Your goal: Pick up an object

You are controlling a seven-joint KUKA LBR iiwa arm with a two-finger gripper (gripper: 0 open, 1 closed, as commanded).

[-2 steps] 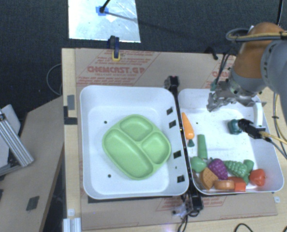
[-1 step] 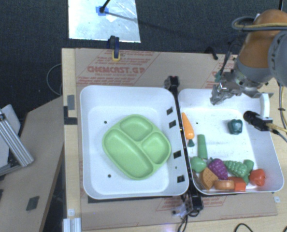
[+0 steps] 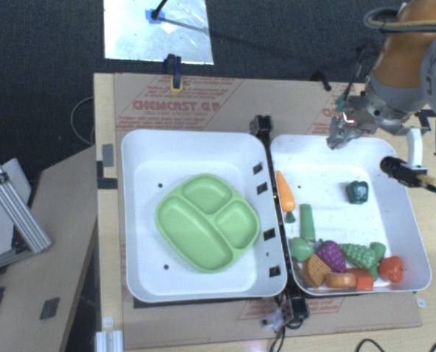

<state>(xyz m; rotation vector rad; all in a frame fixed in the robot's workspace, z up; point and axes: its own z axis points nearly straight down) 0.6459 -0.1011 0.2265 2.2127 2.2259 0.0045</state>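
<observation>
Two shallow white bins sit side by side on the counter (image 3: 203, 97), and the split between them looks deliberate: the left bin (image 3: 141, 196) carries a green divided plate (image 3: 207, 222), while the right bin (image 3: 405, 218) holds all the loose toy food, so the picking is likely meant to happen on the right. Most of that food is heaped against the right bin's near wall: a purple grape bunch (image 3: 331, 256), a green bumpy piece (image 3: 359, 255), a red piece (image 3: 391, 268), orange and brown pieces just beside them, and a green stalk-like piece (image 3: 306, 222) reaching up from the heap. An orange carrot (image 3: 285, 191) lies along the divider, apart from the heap, and a dark teal object (image 3: 357, 191) sits alone in open floor, well apart from everything; being isolated, it would probably be the easiest target. The arm (image 3: 412, 42) reaches in from the right, and its hand (image 3: 343, 134) hangs over the far edge of the right bin, above the rim, touching nothing that I can make out. Nothing sits between its fingers, and it is too small and blurred to tell whether they are spread or closed. No object has been lifted yet; every piece rests in a bin.
</observation>
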